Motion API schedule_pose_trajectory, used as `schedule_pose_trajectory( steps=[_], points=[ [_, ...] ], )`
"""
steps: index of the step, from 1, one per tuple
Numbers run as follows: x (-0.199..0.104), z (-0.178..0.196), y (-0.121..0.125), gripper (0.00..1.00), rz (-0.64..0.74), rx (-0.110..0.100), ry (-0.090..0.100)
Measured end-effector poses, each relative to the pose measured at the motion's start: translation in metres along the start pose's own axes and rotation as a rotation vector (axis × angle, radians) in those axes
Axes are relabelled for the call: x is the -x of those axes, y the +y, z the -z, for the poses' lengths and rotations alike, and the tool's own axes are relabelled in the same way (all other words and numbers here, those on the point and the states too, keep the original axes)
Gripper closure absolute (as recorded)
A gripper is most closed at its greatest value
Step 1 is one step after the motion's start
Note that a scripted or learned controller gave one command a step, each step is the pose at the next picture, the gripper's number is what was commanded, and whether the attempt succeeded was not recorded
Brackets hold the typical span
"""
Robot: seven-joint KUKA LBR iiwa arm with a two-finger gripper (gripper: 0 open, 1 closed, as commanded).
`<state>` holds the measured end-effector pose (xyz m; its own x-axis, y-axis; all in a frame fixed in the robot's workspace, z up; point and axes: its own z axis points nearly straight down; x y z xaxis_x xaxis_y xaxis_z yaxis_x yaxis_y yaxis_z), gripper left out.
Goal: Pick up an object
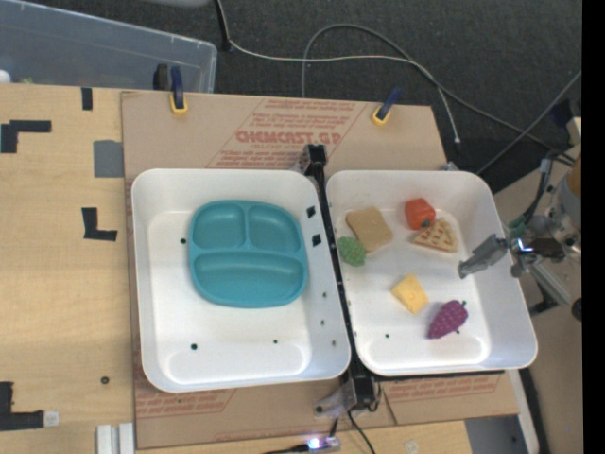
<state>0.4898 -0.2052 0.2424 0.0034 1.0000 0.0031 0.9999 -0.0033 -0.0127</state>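
Teal smooth divided plate [249, 254] fills left bin [161, 282]; end effector [484, 256] state unclear.

Two white bins sit on brown cardboard [284, 130] printed with red lettering. The left bin [156, 348] holds a teal divided plate [249, 253]. Around a yellow cheese wedge [410, 293] in the right bin [506, 348] lie the other pieces: a purple grape bunch [447, 319] just below and to its right, a tan bread slice [369, 229] above and to its left, a green lump [352, 252] further left, an orange-red piece [420, 212] above, and a pale orange waffle-patterned wedge [436, 235] above and to its right. Yellow clamps [178, 100] grip the cardboard's far edge. The bench [57, 282] is light wood with black marks.
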Motion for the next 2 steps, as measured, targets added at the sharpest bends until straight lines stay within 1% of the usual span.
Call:
schedule_pose_trajectory(
  steps=[1, 2],
  points=[
    [0.0, 0.006, 0.003, 0.0, 0.004, 0.011, -0.003],
    [0.005, -0.039, 0.004, 0.0, 0.003, 0.007, -0.003]
  ],
)
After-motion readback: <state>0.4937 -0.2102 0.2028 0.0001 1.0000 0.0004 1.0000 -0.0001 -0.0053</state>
